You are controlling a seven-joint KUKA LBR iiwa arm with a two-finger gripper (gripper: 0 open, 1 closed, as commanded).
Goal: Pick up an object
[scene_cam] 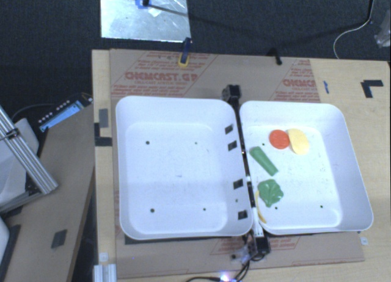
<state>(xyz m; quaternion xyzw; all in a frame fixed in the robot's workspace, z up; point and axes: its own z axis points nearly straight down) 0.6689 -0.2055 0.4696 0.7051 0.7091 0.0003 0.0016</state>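
Note the layout before you command a pick. Two shallow white bins sit side by side on a brown cardboard-covered bench (256, 70). The left white bin (131, 213) has no candidates in it. The right white bin (348, 177) holds all of them, grouped toward its left and far part.

Candidates in the right bin:
- A flat round orange-red disc (279, 139), touching or just overlapping a pale yellow oval piece (299, 141) on its right.
- A long green bar-shaped piece (263, 160), lying at a slant just nearer than the disc and close to the divider between the bins.
- A crumpled green leaf-shaped piece (269, 191), nearer still, close to the bin's left wall.
- A thin yellow sliver (261, 214) near the leaf-shaped piece, against the left wall; it is too small to identify.

The state of the gripper fingers cannot be told from this view, and nothing is judged to be held. The pick has not started.

Likely faults from here:
- The disc and the oval piece lie in contact. A descent between them would probably push both aside or catch two at once.
- Both look flat. Fingers may slide over them and close on nothing.
- The bar and leaf-shaped pieces lie beside the wall and divider. A finger landing there may strike the rim.
- The sliver offers too little to grip.
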